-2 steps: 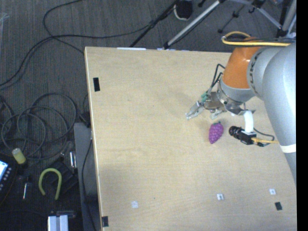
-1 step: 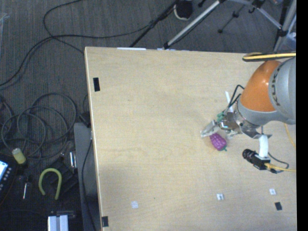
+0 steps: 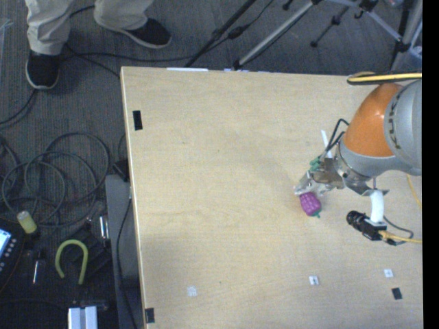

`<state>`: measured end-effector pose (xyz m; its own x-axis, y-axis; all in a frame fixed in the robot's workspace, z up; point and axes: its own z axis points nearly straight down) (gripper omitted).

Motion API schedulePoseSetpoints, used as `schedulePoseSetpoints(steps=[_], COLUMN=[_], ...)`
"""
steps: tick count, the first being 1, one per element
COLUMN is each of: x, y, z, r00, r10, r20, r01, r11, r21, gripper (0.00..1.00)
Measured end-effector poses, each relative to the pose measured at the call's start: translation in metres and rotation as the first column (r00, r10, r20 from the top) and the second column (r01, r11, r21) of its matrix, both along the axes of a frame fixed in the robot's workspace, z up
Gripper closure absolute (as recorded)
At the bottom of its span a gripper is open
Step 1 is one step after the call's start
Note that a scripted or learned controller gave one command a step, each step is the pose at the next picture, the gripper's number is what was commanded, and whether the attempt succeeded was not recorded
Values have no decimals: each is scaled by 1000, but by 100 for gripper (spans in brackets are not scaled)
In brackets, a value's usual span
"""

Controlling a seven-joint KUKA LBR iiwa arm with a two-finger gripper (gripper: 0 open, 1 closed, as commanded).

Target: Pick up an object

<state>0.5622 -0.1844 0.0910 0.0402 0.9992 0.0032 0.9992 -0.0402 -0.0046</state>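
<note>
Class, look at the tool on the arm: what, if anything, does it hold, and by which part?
It cannot be told. The small purple rounded object sits right at the tip of the tool, but the view is too blurred to show a hold.

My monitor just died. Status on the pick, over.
Pincer low over the wooden table, right side. Purple object right at its tip, grasp not confirmed. Nothing between them.
</note>
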Motion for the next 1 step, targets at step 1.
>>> schedulePoseSetpoints(steps=[1], x=[11], y=[60], z=[91], r00=[1000], r10=[-4], r20=[2], r01=[4], r11=[1000], r21=[-4], gripper=[100])
